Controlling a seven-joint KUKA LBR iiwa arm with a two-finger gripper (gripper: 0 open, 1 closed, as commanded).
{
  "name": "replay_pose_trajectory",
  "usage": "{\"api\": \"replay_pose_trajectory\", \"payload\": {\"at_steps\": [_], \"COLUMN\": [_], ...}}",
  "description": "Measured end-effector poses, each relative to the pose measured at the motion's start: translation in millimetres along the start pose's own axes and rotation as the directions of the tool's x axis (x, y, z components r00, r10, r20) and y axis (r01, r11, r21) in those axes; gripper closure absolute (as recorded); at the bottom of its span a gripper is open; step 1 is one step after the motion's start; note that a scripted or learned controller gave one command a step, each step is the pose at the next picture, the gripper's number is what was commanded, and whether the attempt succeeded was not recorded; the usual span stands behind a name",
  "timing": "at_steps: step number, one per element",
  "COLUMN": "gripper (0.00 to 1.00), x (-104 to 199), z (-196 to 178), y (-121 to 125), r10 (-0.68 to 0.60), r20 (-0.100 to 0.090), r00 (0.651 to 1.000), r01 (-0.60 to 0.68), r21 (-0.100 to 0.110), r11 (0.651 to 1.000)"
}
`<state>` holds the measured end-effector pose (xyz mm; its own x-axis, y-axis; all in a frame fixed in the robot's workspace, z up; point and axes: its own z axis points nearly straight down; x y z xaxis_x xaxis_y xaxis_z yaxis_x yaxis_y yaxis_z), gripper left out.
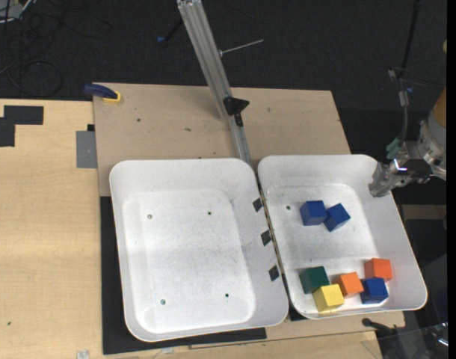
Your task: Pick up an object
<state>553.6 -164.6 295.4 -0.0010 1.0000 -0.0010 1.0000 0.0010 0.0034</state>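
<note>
Hovering at the right bin's [385,172] upper right rim, gripper [383,179] holding nothing that shows.
Can't tell the claw's state, honestly. Two blue cubes [324,215] touch mid-bin; green [313,278], yellow [329,296], orange [351,283], red-orange [378,268] and blue [374,289] blocks cluster near the front.

Light falls evenly from above, bright on the two shallow white plastic bins [190,172] and softer on the pale wooden bench top [41,223]. The left bin's floor shows a brighter patch across its lower left part, near glare, while its upper right part is slightly greyer. The small coloured cubes [347,283] in the right bin cast only short, faint shadows. The background beyond the bench is very dark, with cables barely readable. The picture is low in resolution and soft throughout; fine grain speckles the bin floors, and the grey gripper [383,179] at the right rim looks blurred.
</note>
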Motion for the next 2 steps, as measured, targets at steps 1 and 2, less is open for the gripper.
{"api": "replay_pose_trajectory", "payload": {"at_steps": [1, 2], "gripper": [1.0, 1.0], "x": [53, 109], "z": [19, 20], "y": [6, 1], "r10": [-0.003, -0.003], "r20": [-0.004, -0.004], "r00": [1.0, 1.0], "r01": [0.003, 0.003], "r21": [0.007, 0.007], "r11": [1.0, 1.0]}}
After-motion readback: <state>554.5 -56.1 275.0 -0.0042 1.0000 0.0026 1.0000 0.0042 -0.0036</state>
